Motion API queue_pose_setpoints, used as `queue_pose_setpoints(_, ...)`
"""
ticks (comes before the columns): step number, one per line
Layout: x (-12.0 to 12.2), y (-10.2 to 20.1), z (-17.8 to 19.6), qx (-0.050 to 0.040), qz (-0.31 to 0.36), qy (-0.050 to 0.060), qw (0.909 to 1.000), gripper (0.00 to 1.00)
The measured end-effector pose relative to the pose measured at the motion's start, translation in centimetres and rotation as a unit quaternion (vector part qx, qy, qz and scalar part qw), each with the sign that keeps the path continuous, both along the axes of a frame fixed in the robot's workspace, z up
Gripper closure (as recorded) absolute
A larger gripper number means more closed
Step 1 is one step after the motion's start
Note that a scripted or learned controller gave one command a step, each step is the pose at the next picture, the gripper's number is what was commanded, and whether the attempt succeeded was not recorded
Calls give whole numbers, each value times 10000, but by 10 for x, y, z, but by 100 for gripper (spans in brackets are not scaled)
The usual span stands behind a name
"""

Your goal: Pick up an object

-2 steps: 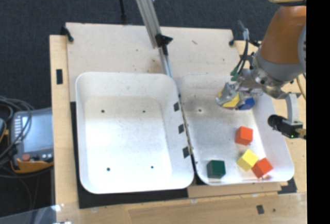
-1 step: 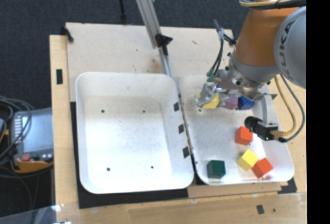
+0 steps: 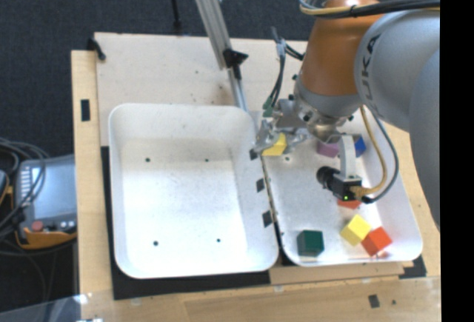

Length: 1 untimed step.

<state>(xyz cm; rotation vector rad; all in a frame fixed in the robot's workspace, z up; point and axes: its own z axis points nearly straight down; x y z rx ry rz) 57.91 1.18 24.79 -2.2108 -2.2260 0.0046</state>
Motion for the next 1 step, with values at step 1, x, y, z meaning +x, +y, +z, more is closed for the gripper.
queue_pose_setpoints(1, 8, 62, -1, 2, 10, -25, 10000, 100)
